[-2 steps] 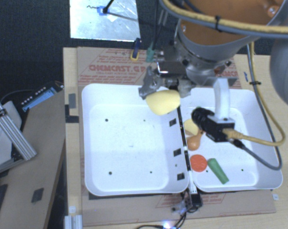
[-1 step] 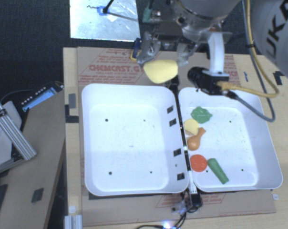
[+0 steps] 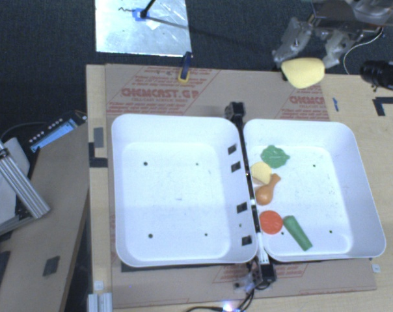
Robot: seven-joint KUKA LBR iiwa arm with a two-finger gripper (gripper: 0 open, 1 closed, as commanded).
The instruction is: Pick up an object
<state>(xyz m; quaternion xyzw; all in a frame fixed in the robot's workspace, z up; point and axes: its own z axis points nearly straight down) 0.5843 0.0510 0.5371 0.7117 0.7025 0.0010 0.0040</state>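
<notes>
Two white bins were seen side by side, the left bin (image 3: 177, 190) bare, the right bin (image 3: 352, 174) carrying five pieces crowded against its left wall: a green leafy piece (image 3: 274, 155), a yellow piece (image 3: 261, 172), a drumstick (image 3: 269, 188), a tomato (image 3: 271, 221) and a green vegetable (image 3: 298, 233). Beyond the far rim, the gripper (image 3: 308, 62) was raised with a pale yellow object (image 3: 303, 72) clasped between its fingers.

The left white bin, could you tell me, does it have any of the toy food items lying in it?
No, the toy items, such as the round red-orange piece and the green stick-shaped piece, all lie in the right white bin.
</notes>
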